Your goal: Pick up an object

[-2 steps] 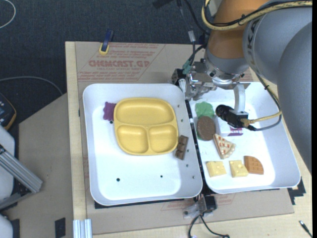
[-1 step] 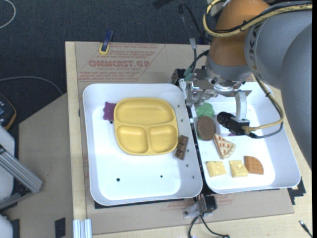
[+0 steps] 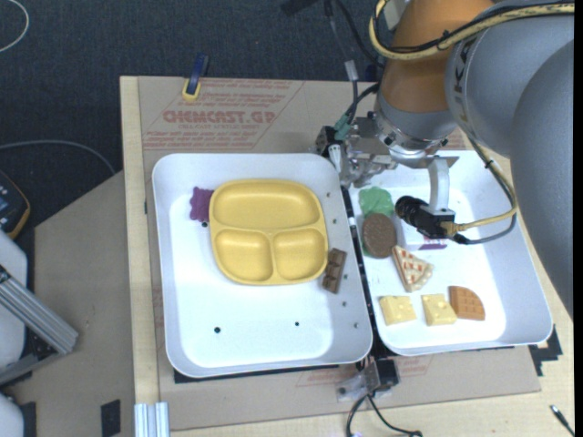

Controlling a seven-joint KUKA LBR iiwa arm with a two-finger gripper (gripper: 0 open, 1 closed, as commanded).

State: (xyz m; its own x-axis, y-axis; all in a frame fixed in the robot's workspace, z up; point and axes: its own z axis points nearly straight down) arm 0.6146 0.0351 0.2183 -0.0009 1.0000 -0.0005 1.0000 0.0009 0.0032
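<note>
Standing over the counter (image 3: pixel 137 244), I take the yellow divided tray (image 3: pixel 269 230) as my landmark; it lies in the upper middle of the left bin (image 3: pixel 264 335). A purple piece (image 3: pixel 199 203) pokes out from under the tray's left edge, touching it. Just off the tray's lower right corner a brown chocolate-like bar (image 3: pixel 333 269) leans by the bin's right wall. Right of the tray, across the divide, the right bin (image 3: pixel 510 271) holds a green piece (image 3: pixel 375 200) with a brown oval cookie (image 3: pixel 378 233) just below it, then a pizza slice (image 3: pixel 412 268), two pale cheese squares (image 3: pixel 397 309) (image 3: pixel 439 309) and a small waffle (image 3: pixel 466 302) along the bottom. The tool (image 3: pixel 364 167) hangs over the divide, up and right of the tray, just above the green piece; whether it is wide or narrow I cannot tell.
</note>
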